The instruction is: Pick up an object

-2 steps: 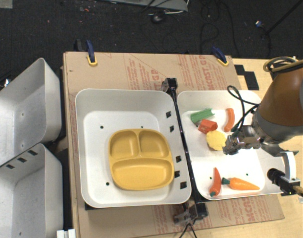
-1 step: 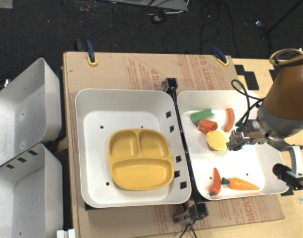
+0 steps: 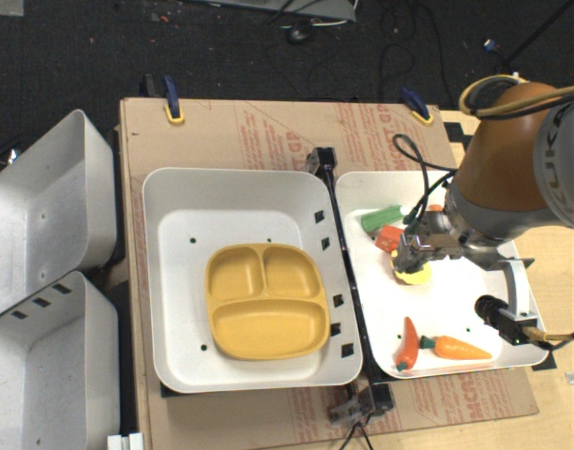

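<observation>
1. The gripper [image 3: 414, 254] hangs low in the right bin [image 3: 475, 364], right over a yellow toy [image 3: 412, 274]; whether it is open or closed I cannot tell
2. The yellow toy seems the likely target; it lies just beside a red piece [image 3: 388, 239] and a green piece [image 3: 379, 219], so a straight descent with no sideways drift would avoid nudging those
3. Nearer the camera than the yellow toy lie a chili pepper [image 3: 408, 343] and a carrot [image 3: 459, 349], well apart from it
4. The left bin [image 3: 174, 251] holds a yellow divided tray [image 3: 266, 300]
5. Both bins rest on a cardboard-covered bench [image 3: 268, 129]; beyond it, dark floor with cables
</observation>
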`<state>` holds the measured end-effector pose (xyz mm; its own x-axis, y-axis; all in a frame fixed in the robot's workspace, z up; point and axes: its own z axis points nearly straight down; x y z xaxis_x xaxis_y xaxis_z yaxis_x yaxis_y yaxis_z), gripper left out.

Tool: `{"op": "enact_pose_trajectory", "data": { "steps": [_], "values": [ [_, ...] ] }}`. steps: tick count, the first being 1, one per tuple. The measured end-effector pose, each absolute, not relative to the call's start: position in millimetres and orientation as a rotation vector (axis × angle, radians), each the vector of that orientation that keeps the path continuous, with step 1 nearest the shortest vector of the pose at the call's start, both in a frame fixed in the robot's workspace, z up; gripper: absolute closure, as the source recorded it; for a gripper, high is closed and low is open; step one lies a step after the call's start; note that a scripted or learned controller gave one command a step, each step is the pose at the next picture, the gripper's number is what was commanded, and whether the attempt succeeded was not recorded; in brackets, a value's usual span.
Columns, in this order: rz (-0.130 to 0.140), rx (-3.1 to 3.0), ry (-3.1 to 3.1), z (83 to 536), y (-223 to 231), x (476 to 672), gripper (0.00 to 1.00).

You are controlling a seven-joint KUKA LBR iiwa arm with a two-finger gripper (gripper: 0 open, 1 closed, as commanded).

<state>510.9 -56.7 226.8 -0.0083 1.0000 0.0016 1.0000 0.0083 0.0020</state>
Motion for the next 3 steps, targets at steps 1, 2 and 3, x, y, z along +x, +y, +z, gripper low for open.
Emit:
{"op": "enact_pose_trajectory", "data": {
  "steps": [1,2,3],
  "values": [
    [0.002,2.214,2.23,224,-13,516.0,1.0],
    [0.002,2.212,2.233,229,47,515.1,1.0],
    [0.004,2.213,2.23,235,93,538.1,1.0]
  ]
}}
